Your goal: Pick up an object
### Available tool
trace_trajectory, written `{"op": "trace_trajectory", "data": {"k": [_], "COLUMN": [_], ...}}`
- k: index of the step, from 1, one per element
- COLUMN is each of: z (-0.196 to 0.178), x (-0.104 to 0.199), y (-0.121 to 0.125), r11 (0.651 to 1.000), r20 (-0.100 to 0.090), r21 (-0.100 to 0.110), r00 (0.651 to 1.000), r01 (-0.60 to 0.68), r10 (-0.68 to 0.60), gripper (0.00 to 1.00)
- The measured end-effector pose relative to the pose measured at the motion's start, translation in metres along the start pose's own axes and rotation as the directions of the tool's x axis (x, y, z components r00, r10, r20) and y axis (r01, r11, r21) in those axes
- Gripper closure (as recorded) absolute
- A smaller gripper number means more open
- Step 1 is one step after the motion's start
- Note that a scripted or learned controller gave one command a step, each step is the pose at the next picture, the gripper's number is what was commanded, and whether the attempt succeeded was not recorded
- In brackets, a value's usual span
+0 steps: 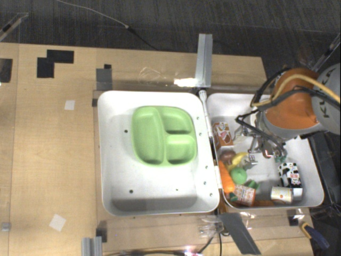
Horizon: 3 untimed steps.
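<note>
Leftmost on the bench, the left bin (114, 196) carries a green divided plate (162, 135) in its middle. Next over, along the right bin's (314, 188) left wall: snack packet (222, 133), orange carrot (227, 181), green ball (239, 175), another packet (245, 195) near the front edge. White cup (282, 194) lies on its side at the front, black-and-white cow toy (289, 173) by the right wall. My gripper (259, 152) hangs over the bin's center; open or closed, can't tell.
</note>
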<state>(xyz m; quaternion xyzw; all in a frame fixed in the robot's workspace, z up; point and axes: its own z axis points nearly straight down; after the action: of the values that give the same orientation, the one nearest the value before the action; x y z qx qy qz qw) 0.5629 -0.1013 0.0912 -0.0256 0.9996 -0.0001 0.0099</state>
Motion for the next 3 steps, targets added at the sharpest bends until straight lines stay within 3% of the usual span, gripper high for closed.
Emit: {"op": "trace_trajectory", "data": {"k": [2,3], "z": [-0.002,-0.002], "x": [0.059,0.069], "y": [0.017,-0.017], "r11": [0.986,0.959], "r20": [0.009,0.006], "r21": [0.003,0.001], "r00": [0.986,0.959], "r01": [-0.167,-0.284], "r10": [0.167,0.284], "gripper": [0.0,0.0]}}
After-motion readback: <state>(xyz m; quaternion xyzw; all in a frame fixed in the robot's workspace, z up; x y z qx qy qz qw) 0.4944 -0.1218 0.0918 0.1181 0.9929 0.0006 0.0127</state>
